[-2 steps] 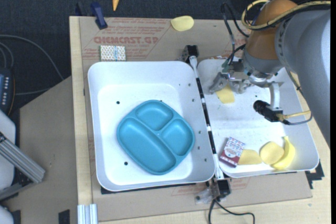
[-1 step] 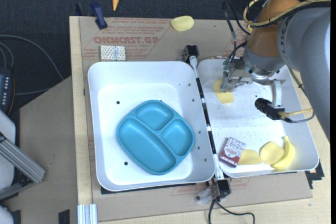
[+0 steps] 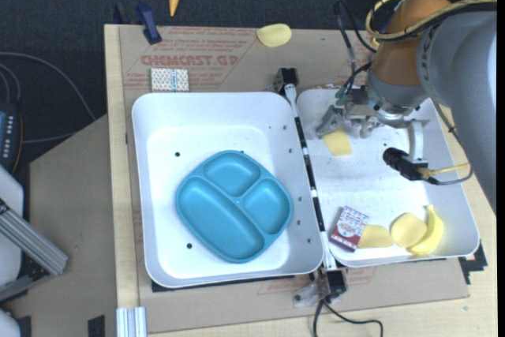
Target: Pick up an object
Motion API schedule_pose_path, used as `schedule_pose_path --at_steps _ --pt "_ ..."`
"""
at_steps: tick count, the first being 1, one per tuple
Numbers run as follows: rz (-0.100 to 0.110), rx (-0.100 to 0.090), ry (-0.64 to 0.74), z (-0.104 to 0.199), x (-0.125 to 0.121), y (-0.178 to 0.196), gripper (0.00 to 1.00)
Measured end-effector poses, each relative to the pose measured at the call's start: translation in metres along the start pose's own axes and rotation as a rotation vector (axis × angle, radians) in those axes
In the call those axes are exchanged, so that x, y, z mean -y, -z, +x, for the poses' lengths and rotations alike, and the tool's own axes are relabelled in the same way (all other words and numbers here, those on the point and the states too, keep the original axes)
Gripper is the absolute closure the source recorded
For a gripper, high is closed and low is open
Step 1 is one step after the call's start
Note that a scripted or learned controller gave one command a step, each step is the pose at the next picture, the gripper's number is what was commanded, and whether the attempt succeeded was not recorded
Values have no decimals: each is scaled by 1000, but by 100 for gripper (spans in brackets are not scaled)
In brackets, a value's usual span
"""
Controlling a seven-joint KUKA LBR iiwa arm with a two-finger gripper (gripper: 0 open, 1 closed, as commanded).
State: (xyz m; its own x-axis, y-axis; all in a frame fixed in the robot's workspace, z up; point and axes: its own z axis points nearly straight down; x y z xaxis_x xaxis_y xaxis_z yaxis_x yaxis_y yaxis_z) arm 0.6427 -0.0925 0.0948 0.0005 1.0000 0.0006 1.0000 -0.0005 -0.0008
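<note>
My gripper hangs low at the far left of the right bin, its two grey fingers spread apart with nothing between them. A small pale yellow wedge lies on the bin floor just in front of the fingertips, apart from them. At the bin's near end sit a red and white packet, a yellow slice, a round yellow piece and a banana. A blue divided plate lies in the left bin.
The divider rail runs between the bins just left of the gripper. A black fitting with a yellow cable hangs from the arm over the right bin. A yellow chip, a patterned packet, a blue item and a toy carrot lie beyond the bins.
</note>
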Motion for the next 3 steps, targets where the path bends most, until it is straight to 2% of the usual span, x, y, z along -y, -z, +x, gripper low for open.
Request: schedule_pose_path --at_steps 2,3 --pt "-4 2 2 -14 -24 -10 0" --pt "-1 3 -1 -78 31 41 0"
